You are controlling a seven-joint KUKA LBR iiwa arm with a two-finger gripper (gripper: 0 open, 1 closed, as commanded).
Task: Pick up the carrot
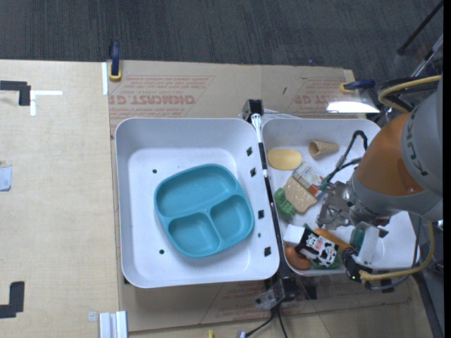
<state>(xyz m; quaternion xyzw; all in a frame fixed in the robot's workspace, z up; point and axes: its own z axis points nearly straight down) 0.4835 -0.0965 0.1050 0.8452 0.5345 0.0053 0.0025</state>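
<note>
Orange carrot (328, 235) lies low in the right bin (400, 225), partly under my wrist, just beside a black-and-white packet (318, 248) at its 7 o'clock. My pincer (337, 215) hangs right over it; whether it is apart or together I cannot tell. Step, as I judge: closing in for the grasp. Next: seat squarely on the carrot, clear of the packet. Blue divided plate (204, 210) sits at 9 o'clock in the left bin (134, 189).

Tray (203, 210) in left bin (141, 146) (centred)
</note>
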